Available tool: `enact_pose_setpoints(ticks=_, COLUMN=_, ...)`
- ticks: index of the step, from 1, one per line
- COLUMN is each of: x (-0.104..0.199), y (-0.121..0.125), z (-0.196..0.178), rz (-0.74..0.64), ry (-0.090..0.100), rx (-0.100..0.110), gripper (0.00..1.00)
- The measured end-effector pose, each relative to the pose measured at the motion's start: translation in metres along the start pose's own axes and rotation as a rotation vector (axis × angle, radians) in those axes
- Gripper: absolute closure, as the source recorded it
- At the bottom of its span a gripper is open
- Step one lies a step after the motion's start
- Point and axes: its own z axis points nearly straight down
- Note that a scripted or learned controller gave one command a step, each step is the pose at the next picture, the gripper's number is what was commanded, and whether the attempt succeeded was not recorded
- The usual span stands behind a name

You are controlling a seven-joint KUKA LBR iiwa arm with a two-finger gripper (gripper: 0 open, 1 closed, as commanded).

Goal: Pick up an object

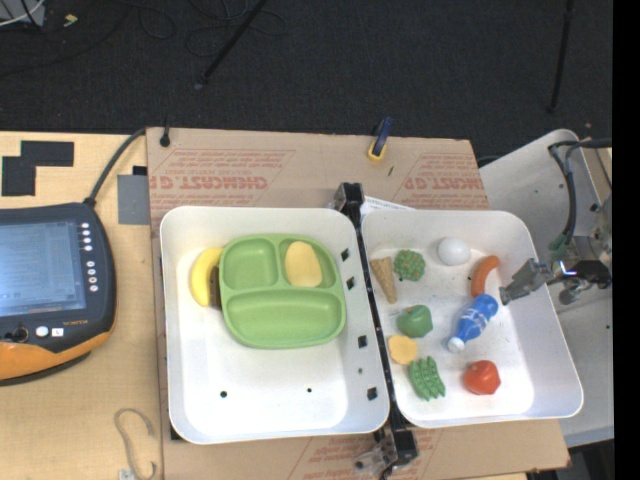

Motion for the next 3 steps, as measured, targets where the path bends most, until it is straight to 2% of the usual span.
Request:
enact_pose_setpoints(ticks=1, x=0.000, y=0.001, z=-0.004, rz=-0.001, ry=-0.002, rx=-0.009, gripper=0.00)
enact_pose_setpoints(ticks=2, x=-0.009, y=-0.002, z=0.052, rz=-0.001, ry=0.001, rx=-0.002, gripper=0.00)
enact_pose_setpoints(ticks=3, x=0.000, y=-0.003, z=0.098, rz=-0.003, ry=0.001, rx=-0.002, gripper=0.00)
